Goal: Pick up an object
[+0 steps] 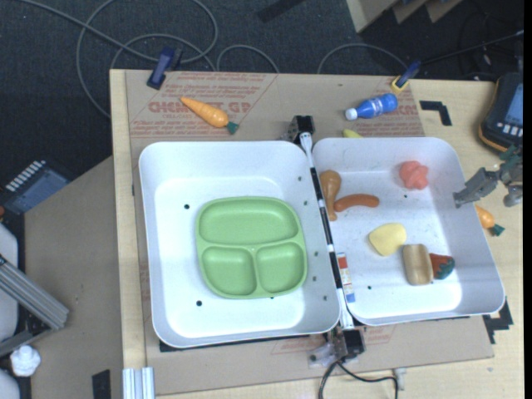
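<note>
Gripper [474, 188] at right bin's [465, 293] outer rim, nothing seen between its fingers; whether parted or closed, cannot tell. Pink lump [413, 174] just inward of it. Yellow piece [386, 238], brown block [416, 264], sausage [356, 201] further in. Green divided tray [249, 245] far across, left bin [166, 248].

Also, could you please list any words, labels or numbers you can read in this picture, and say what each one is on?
"GIG...GR": partial red block letters on the cardboard sheet behind the bins; the middle is hidden by a toy carrot.
Smaller red lines around them: too blurred to read.
Blue bottle: no readable label.
</note>
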{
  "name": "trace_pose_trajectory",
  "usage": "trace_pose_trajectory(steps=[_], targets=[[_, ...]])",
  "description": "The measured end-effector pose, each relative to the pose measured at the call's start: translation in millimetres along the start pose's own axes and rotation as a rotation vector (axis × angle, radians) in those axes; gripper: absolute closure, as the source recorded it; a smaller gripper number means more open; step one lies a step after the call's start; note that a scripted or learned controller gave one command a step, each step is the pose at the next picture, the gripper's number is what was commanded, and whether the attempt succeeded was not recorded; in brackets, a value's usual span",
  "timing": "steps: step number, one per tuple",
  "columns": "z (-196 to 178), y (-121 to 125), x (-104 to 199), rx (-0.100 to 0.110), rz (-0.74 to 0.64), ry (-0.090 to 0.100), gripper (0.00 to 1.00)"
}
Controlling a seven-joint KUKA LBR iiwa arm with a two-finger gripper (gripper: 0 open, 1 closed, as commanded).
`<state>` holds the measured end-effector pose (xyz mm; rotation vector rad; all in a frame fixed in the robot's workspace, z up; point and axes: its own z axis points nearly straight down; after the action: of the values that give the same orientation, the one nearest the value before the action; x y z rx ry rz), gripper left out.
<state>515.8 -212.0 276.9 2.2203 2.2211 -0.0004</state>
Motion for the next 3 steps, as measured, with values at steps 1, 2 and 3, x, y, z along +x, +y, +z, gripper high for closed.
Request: trace_pose_trajectory(steps=[1,2,3], targets=[[66,59,-11,0.000,0.000,0.000,0.00],[81,142,-3,-0.002,-0.001,-0.001,0.00],[194,150,7,0.005,-0.001,0.003,0.00]])
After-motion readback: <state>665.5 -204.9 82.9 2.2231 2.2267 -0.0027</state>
